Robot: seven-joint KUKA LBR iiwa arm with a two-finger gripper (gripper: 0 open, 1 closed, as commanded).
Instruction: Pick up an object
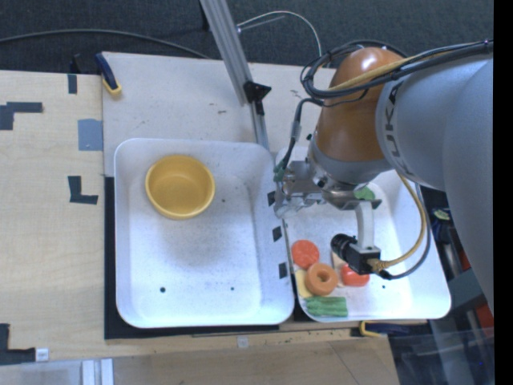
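Note:
My gripper (293, 198) hangs under the orange-banded wrist (358, 107), over the left edge of the right bin (417, 295), beside the divider between the bins. Below it in that bin lie a red-orange round piece (304, 253), an orange ring (321, 279), a green block (325, 305), a red piece (354, 277) and a small yellow piece (300, 284). A green item (365, 192) peeks out from under the arm. Nothing shows as held. A yellow bowl (179, 184) sits upright at the upper left of the left bin (200, 279).
A slanted metal pole (232, 46) rises behind the bins. A black fitting with a yellow hose (358, 255) hangs from the arm over the toys. Cables (321, 62) loop above the wrist. The wooden bench (48, 239) lies to the left.

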